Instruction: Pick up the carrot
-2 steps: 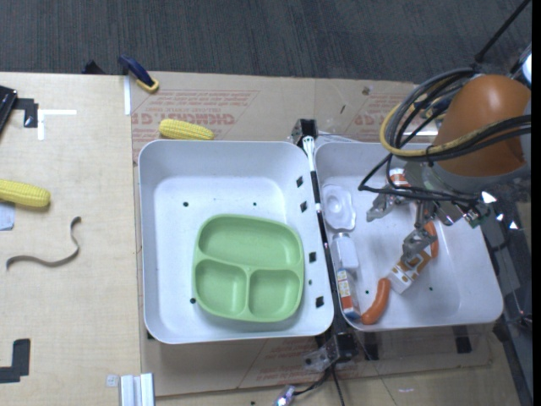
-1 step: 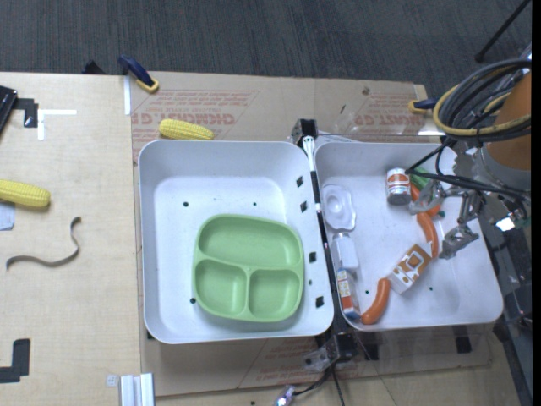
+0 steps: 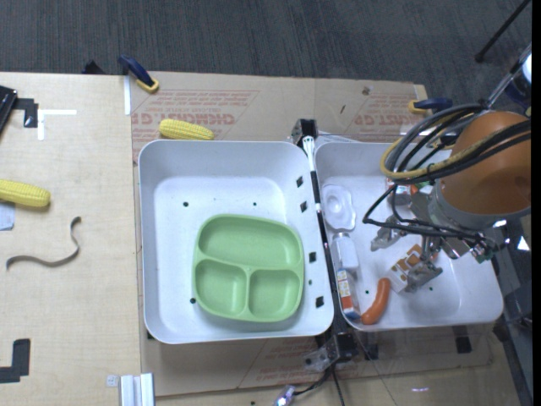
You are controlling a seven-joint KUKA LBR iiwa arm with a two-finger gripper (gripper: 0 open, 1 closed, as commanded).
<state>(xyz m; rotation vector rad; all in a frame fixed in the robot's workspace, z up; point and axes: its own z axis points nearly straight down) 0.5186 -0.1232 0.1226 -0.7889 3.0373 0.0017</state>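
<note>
On the counter (image 3: 68,311) sit 2 white bins side by side: the left bin (image 3: 169,176) carries a green divided plate (image 3: 249,267) with 3 sections, and the right bin (image 3: 473,307) holds the clutter. From 3 o'clock the arm (image 3: 490,163) reaches over that right bin, its orange band and black cables hanging above the bin's middle. Below it the pincer (image 3: 417,271) hovers low in the bin; whether it is wide or narrow I cannot tell, as the parts there blur together. At about 7 o'clock from the pincer, near the bin's front wall, lies the carrot (image 3: 377,302), orange and tilted, just beside a flat white packet (image 3: 343,269) at its 10 o'clock. Further back in the same bin rests a clear plastic piece (image 3: 337,205). Outside the bins, 2 corn cobs lie on the counter, one (image 3: 185,129) at 12 o'clock of the left bin and one (image 3: 24,194) far off at 9 o'clock. By my judgement nothing is done yet: the carrot lies free, and the reach, the grasp and the lift are all left.
</note>
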